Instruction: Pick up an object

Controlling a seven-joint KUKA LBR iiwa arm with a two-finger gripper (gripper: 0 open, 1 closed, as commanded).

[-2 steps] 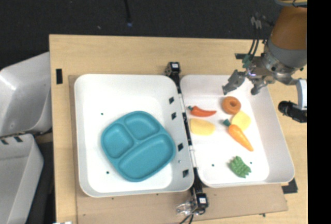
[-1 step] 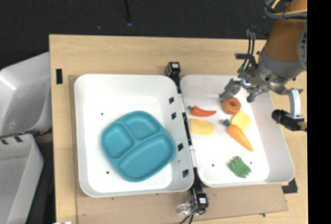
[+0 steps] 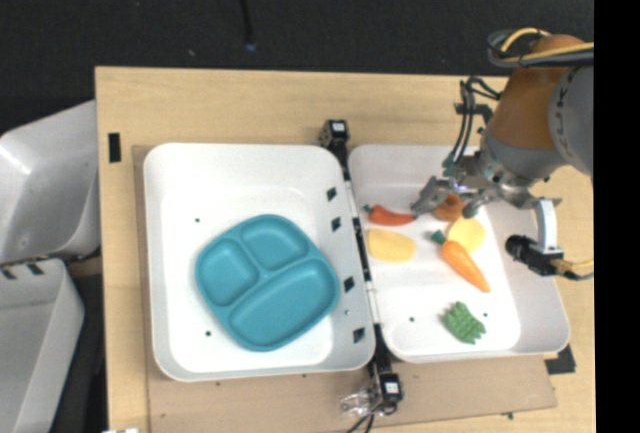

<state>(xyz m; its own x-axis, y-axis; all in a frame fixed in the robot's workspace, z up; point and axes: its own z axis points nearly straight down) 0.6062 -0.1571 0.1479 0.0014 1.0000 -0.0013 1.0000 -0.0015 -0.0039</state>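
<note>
In the right bin, gripper sits low over crowded toys, its state I cannot tell; a brownish piece lies under it, touching the yellow one. Risk: crowding makes it nudge the carrot or chili and come up with nothing.

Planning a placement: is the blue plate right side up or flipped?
Right side up. The plate in the left bin shows its three compartments facing up.

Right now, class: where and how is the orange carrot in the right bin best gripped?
Likely across the carrot at its thicker upper end near the green tip, coming from above. It lies flat and slanted, tapering toward lower right; the yellow piece crowds its top.
</note>
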